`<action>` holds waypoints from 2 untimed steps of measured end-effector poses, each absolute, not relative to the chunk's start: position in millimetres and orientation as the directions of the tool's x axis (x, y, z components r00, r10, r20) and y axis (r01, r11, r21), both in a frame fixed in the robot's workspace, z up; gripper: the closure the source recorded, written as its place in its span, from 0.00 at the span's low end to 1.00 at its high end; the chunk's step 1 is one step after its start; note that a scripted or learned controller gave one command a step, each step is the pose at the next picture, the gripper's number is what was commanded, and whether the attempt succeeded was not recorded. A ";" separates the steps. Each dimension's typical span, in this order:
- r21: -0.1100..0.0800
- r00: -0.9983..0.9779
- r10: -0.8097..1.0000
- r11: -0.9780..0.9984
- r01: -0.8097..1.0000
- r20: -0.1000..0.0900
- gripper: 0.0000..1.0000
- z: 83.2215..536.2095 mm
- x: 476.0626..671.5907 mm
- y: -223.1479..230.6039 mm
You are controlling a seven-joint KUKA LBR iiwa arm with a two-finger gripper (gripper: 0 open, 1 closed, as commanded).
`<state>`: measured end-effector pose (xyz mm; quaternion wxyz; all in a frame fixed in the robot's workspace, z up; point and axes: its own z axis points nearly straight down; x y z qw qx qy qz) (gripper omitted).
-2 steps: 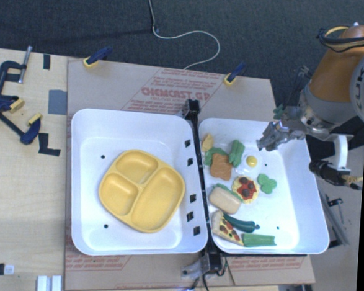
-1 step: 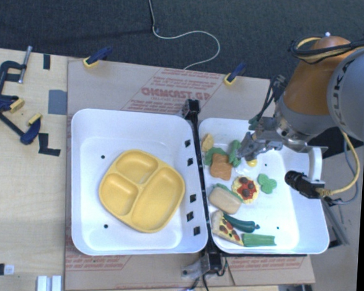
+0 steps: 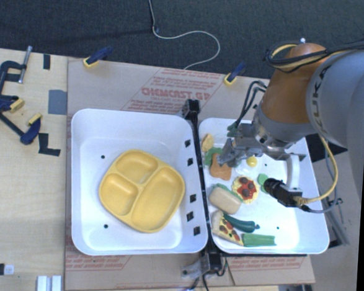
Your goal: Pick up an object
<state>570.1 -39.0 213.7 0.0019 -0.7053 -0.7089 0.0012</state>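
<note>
Under the gripper (image 3: 230,156), near the right bin's (image 3: 306,237) left wall, lies an orange-brown toy (image 3: 220,170) – your likeliest pick, since the arm (image 3: 297,100) hangs directly over it. You cannot tell from this slant whether the fingers are spread or closed, nor whether they touch it. Just beside sit a bread roll (image 3: 225,199), a pizza slice (image 3: 245,188) and green pieces (image 3: 250,232) – crowded, so a neighbour may get nudged. Your left bin (image 3: 87,166) holds a yellow tray (image 3: 143,189), well apart.

Red print runs across the cardboard sheet (image 3: 173,92), up and left of the jaws, too blurred to read. Dark letters on the arm (image 3: 316,89), above the jaws, look like "KUKA".
</note>
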 end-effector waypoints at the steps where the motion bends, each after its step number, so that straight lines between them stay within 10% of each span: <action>1: -0.005 -0.006 1.000 0.006 1.000 0.001 1.00 213.5 545.5 9.7; 2: 0.000 -0.005 1.000 0.005 1.000 0.001 1.00 234.1 541.0 39.2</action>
